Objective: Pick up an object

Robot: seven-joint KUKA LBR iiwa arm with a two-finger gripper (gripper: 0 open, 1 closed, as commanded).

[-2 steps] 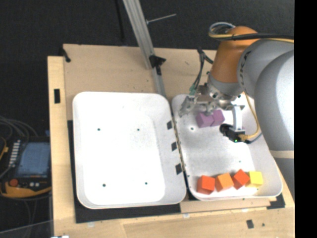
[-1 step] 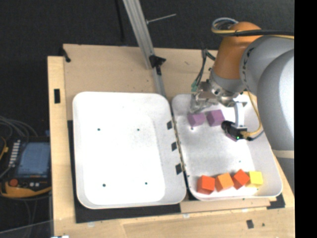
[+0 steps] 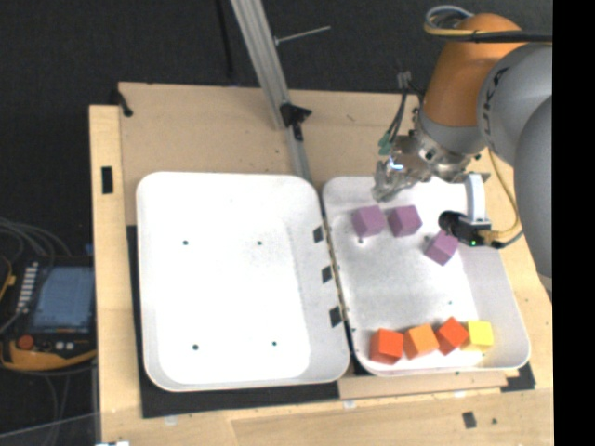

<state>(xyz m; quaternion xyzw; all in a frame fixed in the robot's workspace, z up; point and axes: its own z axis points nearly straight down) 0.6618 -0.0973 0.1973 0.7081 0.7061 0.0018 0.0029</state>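
Three purple cubes lie in the right bin (image 3: 483, 286): one (image 3: 369, 220) at the upper left, one (image 3: 403, 220) right beside it, and a third (image 3: 442, 247) further right. Along the bin's front edge sits a row of a red-orange block (image 3: 387, 345), an orange block (image 3: 421, 339), a red block (image 3: 453, 334) and a yellow block (image 3: 480, 333). My gripper (image 3: 389, 186) hangs over the bin's far edge, just above the two neighbouring purple cubes, and nothing shows between its fingers.
The left bin (image 3: 232, 277) lies beside the right one, joined by black clips (image 3: 327, 272). A slanted metal rail (image 3: 270, 72) runs from the top down to the bins' junction. A tablet-like device (image 3: 56, 305) sits off the bench at left.
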